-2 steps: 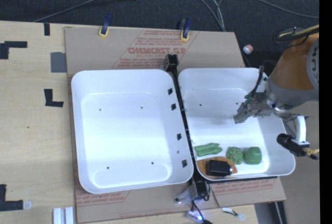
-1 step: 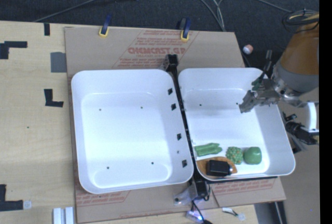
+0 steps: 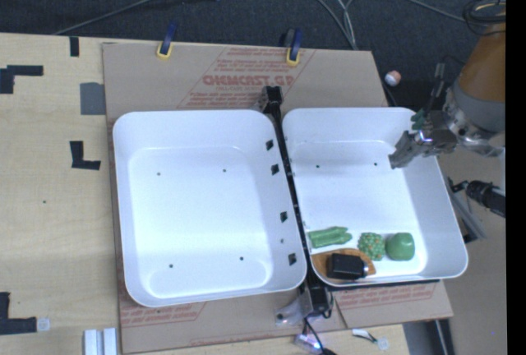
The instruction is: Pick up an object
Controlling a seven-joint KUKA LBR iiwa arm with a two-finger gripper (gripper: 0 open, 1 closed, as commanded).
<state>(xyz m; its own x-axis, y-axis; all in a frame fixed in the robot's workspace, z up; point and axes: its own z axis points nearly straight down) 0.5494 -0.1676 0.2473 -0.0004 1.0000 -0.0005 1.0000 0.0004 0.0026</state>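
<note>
Over the right bin's (image 3: 427,181) far rim, my gripper (image 3: 404,153), its opening unreadable from here, could clip the wall descending.

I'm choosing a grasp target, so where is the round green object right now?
The round green object lies in the right bin, near its front right corner, just right of the bumpy green piece.
</note>
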